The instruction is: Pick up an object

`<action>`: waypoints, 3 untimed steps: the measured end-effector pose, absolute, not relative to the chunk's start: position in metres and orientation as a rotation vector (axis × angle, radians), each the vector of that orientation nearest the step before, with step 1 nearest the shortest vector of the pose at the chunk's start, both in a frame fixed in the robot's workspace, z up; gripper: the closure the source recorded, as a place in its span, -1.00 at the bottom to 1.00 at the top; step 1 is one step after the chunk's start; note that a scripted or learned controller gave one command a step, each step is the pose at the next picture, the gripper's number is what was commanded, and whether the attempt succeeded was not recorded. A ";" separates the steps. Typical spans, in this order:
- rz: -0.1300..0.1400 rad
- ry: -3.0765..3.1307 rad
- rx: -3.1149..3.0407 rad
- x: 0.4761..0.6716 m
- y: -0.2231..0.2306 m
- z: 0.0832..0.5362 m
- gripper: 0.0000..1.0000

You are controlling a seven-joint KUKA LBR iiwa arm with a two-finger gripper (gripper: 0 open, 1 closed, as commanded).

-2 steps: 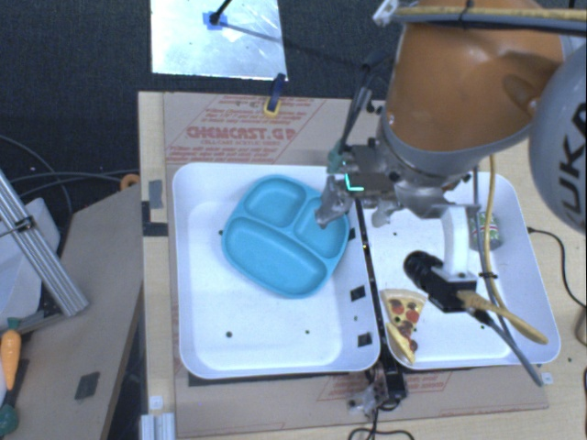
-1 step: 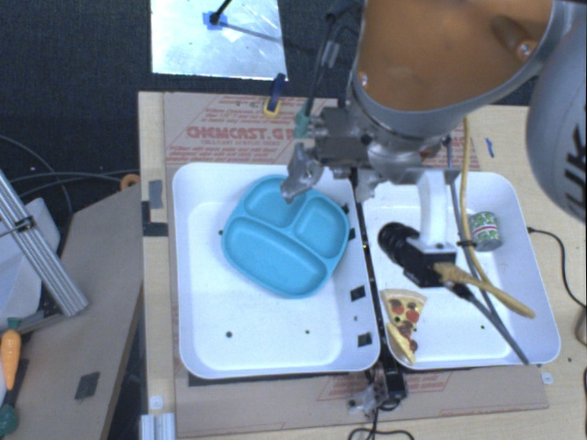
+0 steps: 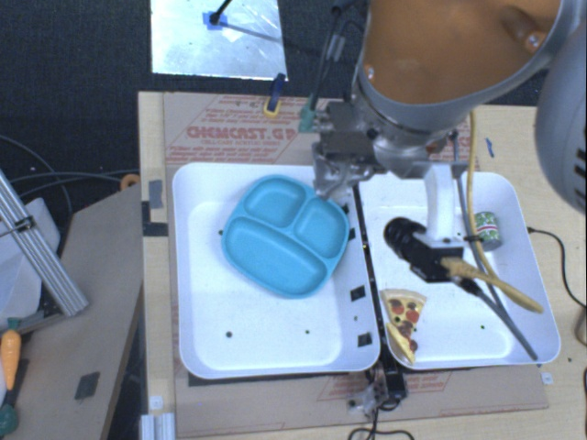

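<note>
one arm [image 3: 459, 35]: grey with a broad orange band, reaching in from the upper right and covering much of the top of the view. its wrist hangs over the far end of the ridge where the two bins meet.
cardboard sheet [image 3: 220, 131]: brown with red print, flat under both bins. a strip of it shows behind them.
left bin [image 3: 266, 337]: white and shallow. the near half is bare apart from a few dark specks.
right bin [image 3: 514, 328]: white and shallow, side by side with the left one, their walls touching down the middle.
blue plate [image 3: 275, 246]: light blue with three compartments, lying flat in the far half of the left bin. it is turned at a slant, and its far right corner is close to the bin's right wall.
gripper [image 3: 332, 183]: grey metal, low over the plate's far right rim, just beside the wall between the bins (touching the plate or only above it: cannot tell).
gripper state: cannot tell whether wide or narrow, as the wrist body hides the tip. cannot tell whether it holds anything either.
pizza slice [image 3: 404, 324]: toy wedge with red toppings, in the near left corner of the right bin. it lies along the left wall, crust to the far side and point toward the near edge, well apart from the gripper.
can [image 3: 484, 229]: small, with a green and white label, at the far right of the right bin. it is well apart from the pizza slice. upright or on its side: cannot tell.
</note>
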State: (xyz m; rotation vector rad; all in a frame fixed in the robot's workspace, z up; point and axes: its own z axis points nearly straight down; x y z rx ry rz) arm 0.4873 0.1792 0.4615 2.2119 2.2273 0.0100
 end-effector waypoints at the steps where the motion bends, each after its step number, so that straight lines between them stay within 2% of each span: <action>1: 0.014 2.231 2.206 0.488 0.179 0.473 1.00; 2: 0.001 2.227 2.216 0.486 0.195 0.462 1.00; 3: 0.001 2.218 2.224 0.487 0.155 0.449 1.00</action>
